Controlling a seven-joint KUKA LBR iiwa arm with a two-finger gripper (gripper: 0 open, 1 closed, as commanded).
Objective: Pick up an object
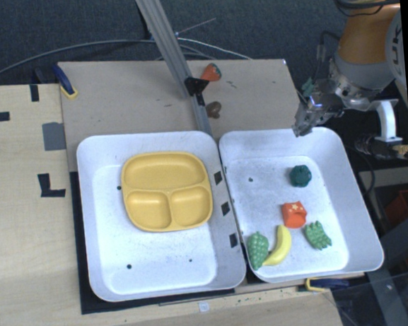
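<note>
Above the far right corner of the right shallow white bin (330, 140), the jaws (302, 127) are held clear; their state cannot be told. Small toy foods, dark green round piece (300, 176) included, lie near its front edge, ungrasped

Banana (279, 246), orange block (294, 214) and three green toys lie in the right bin (330, 148).
</note>
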